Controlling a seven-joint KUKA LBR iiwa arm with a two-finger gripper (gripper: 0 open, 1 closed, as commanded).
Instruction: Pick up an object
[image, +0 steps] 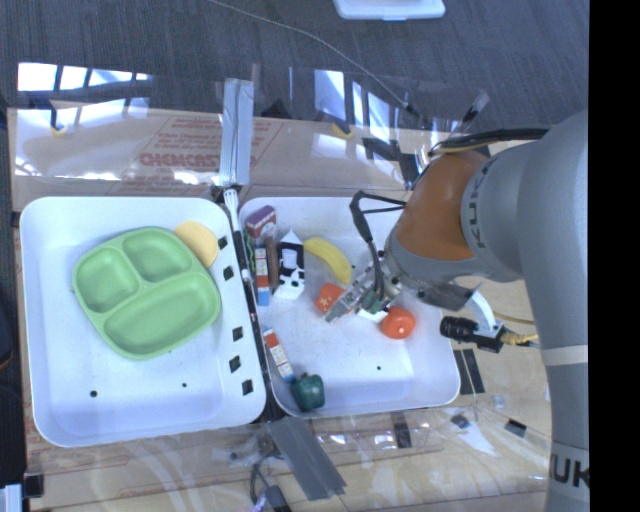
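My gripper (352, 303) is low over the middle of the right bin (430, 375), below the arm's orange band. A small orange piece (328, 297) lies just left of it, touching or nearly so. A round red-orange fruit (398, 323) sits just to its right. A yellow banana (329, 258) lies a little behind it. Nothing can be seen held in the gripper.
Along the right bin's left wall are a purple-topped box (261, 220), a slim carton (262, 268), a black-and-white toy (290, 270), a small packet (277, 354) and a green pepper (308, 391). The left bin (50, 390) holds a green divided plate (147, 290) and a yellow piece (198, 241).
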